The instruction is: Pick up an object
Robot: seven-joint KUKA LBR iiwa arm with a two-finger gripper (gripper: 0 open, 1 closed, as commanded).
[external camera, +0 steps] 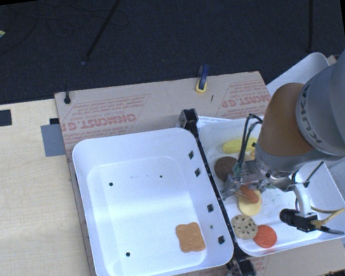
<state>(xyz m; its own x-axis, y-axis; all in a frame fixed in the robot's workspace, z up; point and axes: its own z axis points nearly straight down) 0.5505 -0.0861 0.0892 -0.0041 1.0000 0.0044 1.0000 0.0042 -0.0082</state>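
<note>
**Gripper low over the right bin's cluster**

Closest to us, at the near end of the right bin (pixel 332 194), we see a red disc (pixel 265 236) with a speckled cookie (pixel 243 226) just beside it on its left. Across the divider, in the left bin (pixel 135 143), a tan toast-like slice (pixel 190 237) lies alone near the near right corner.

One step farther into the right bin, a pale yellow disc (pixel 250 208) sits just beyond the cookie, and touching its far edge is an orange-red piece (pixel 250 194). The gripper (pixel 239 187) hangs right at this piece, partly covering it. We cannot tell how wide the gripper stands, nor whether it has hold of anything.

Beyond the gripper we find a brown round piece (pixel 225 168) near the divider, and past that a yellow banana-like piece (pixel 234 147) toward the bin's far end. The arm (pixel 329 110) comes in from the right above this bin.

Farther still, both bins rest on a cardboard sheet (pixel 130 111), with a blue and yellow clamp (pixel 202 79) at its far edge.
</note>
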